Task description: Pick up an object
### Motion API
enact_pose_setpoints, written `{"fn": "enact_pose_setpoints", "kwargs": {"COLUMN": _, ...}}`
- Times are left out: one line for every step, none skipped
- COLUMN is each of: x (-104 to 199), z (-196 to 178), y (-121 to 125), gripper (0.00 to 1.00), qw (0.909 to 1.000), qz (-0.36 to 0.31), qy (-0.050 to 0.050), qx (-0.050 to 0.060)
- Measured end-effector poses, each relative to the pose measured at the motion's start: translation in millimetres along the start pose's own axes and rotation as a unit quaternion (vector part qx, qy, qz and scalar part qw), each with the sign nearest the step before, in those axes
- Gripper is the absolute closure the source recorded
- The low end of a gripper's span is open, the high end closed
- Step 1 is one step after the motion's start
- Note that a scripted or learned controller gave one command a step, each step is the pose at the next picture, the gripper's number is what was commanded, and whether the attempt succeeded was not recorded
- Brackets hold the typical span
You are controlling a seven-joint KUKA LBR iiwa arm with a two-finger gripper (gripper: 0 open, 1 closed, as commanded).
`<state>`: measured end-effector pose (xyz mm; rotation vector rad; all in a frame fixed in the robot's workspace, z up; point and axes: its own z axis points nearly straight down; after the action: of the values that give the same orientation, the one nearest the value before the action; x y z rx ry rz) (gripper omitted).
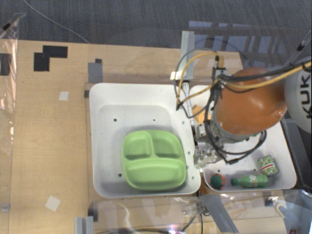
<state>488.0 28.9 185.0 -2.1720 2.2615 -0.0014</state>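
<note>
You have several candidates for the pick in the right-hand white bin (287, 172): a small round red-and-green ball (217, 180) lies in its near left corner, a green plastic bottle (249, 180) with a pale label lies on its side just to the right of the ball, and a short green-and-white can (267, 165) with a red mark sits tilted a little beyond the bottle's cap end, close to it but apart. The gripper (204, 156) hangs at the left edge of that bin, right by the wall shared with the other bin and just above the ball; you cannot tell how far its fingers are spread or whether they have hold of anything, because the wrist and a tangle of black and yellow cables hide them. Above it you see the arm's large orange band (248, 101) and the grey link reaching in from the right. In the left-hand white bin (107, 111) a light green plastic divided plate (154, 160) with three compartments lies flat toward the near right corner. Both bins rest on a pale wooden bench (44, 140).
</note>
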Motion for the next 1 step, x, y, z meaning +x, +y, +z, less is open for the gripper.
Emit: {"fn": "enact_pose_setpoints", "kwargs": {"x": 39.7, "z": -0.4, "y": -2.0, "gripper": 1.0, "qw": 0.9891, "qz": -0.147, "qy": 0.001, "qx": 0.0}}
